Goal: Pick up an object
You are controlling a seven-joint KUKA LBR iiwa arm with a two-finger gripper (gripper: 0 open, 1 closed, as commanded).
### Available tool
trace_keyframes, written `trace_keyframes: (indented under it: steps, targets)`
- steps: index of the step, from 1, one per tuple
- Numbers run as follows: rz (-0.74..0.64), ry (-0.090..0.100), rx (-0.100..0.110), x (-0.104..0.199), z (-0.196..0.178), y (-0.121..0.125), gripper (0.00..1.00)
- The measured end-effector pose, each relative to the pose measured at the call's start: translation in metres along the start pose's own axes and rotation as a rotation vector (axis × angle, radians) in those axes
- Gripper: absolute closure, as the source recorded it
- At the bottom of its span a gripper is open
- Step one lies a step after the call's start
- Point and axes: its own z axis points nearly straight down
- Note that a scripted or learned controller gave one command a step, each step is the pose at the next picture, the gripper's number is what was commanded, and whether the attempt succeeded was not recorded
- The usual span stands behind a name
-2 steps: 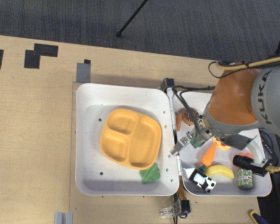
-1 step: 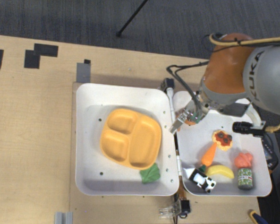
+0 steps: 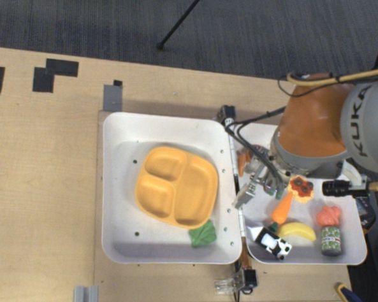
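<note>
Scanning L to R. Worktop [image 3: 41, 170]: pale wood, black tape marks far left. Left bin [image 3: 113, 193] holds a yellow divided plate [image 3: 176, 184], three compartments, nothing in them, lying a bit tilted in the bin's middle. A green leafy toy [image 3: 202, 234] sits at the plate's near-right edge, touching or just beside it; can't tell which.

Between bins: the gripper [image 3: 250, 190] hangs over the right bin's left edge, near the dividing wall. Fingers [image 3: 244, 196] look slightly parted w/ nothing between them, so not gripping anything. Judgement: arm is low over the bin to reach the clutter at its left side, prob. approaching for a pick rather than carrying.

Right bin [image 3: 355, 250] holds all likely pick targets. Orange carrot [image 3: 282, 208] stands just right of the gripper, nearest candidate. Near it a black-and-white cow toy [image 3: 274, 243] at the near-left corner, and a yellow banana [image 3: 298, 232] just right of that, below the carrot. Orange-red flower-like piece [image 3: 301, 187] farther back, partly under the arm [image 3: 318, 123]. Pink lump [image 3: 329, 216] at right, and a green bottle [image 3: 330, 241] right beside it on the near side. Something orange also shows behind the gripper at the bin's left wall; too hidden to name.

Items crowd the near half of the right bin, so a neighbour may get bumped. Task not yet done: no object lifted.
</note>
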Motion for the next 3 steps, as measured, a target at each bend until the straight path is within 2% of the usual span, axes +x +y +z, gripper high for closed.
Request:
trace_keyframes:
  steps: [1,2,3]
  targets:
    - [0.139,0.000,0.001,-0.038,0.051,-0.092,0.00]
    - [0.086,-0.005,-0.001,-0.025,0.097,-0.090,0.00]
    - [0.046,-0.015,-0.004,-0.001,0.096,-0.097,0.00]
